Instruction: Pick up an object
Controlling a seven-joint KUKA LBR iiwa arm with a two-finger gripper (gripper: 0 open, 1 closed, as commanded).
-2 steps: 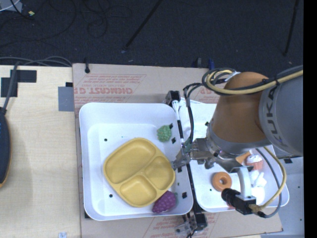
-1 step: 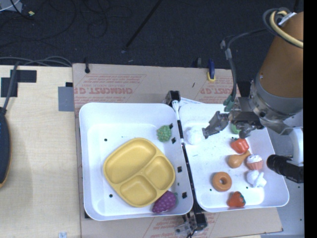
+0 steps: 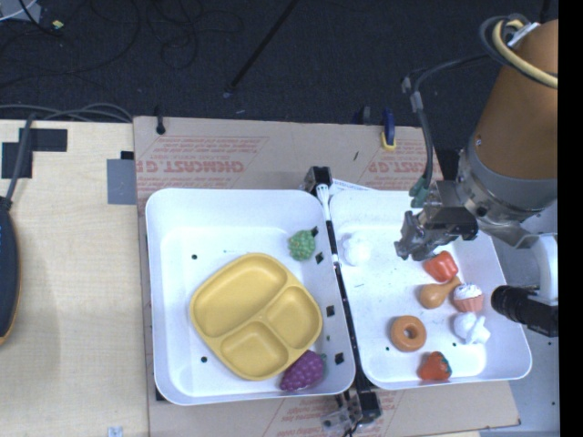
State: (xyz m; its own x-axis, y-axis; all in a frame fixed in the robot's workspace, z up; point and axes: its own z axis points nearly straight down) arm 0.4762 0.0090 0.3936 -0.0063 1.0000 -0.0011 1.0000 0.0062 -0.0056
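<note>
My gripper (image 3: 415, 246) hangs low over the right bin (image 3: 383, 209), in its upper middle. Just to its right, close against it, lies a red-orange pepper (image 3: 443, 266). Nothing shows in its grasp. Below the pepper lie a tan drumstick (image 3: 436, 293) and a pink cupcake (image 3: 469, 298). Farther toward the front are a glazed donut (image 3: 408, 333), a red strawberry (image 3: 434, 366) and a white piece (image 3: 472, 330). A small white object (image 3: 354, 250) rests by the bin's left wall, left of the gripper.
The left bin (image 3: 173, 244) holds a yellow divided plate (image 3: 256, 314), a green broccoli piece (image 3: 301, 243) above it and purple grapes (image 3: 303, 371) at its front edge. A raised divider (image 3: 333, 271) separates the bins. The arm fills the upper right.
</note>
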